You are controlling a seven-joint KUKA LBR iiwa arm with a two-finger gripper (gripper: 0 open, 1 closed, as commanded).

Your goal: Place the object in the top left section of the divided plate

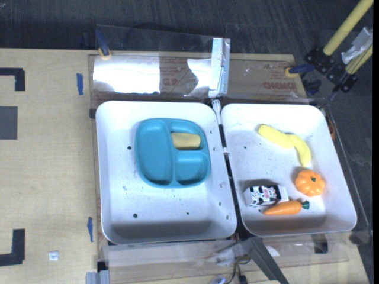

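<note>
**Two bins, yellow block on the blue plate**

Two white bins sit side by side on the wooden bench [41, 176]. The left bin [118, 209] holds a blue divided plate [155, 152], set toward the bin's far half. The plate has one long section on its left and two smaller ones stacked on its right.

The task's object [186, 141] lies in the upper right small section as seen from the camera, touching the plate floor and close to the ridge between the two small sections. It is a small rounded block, tan-yellow, lying flat with its long side running left to right. Its top is matte and a bit darker at the edges. Nothing covers it or leans on it.

The right bin [339, 213] holds four things:
- A banana [287, 141] curves along the far side.
- An orange pumpkin-like ball [310, 182] sits near the right wall.
- A carrot [284, 207] with a green tip lies along the near edge.
- A black-and-white cow-print box [263, 194] lies just beside the carrot, maybe touching it.

All four are well apart from the plate, across the wall between the bins.

Behind the bins a shiny clear sheet [154, 76] stands up. A yellow rod with a black clamp [346, 28] sits at top right, off the bench. Blue tape bits [79, 83] mark the bench left of the bins.
</note>
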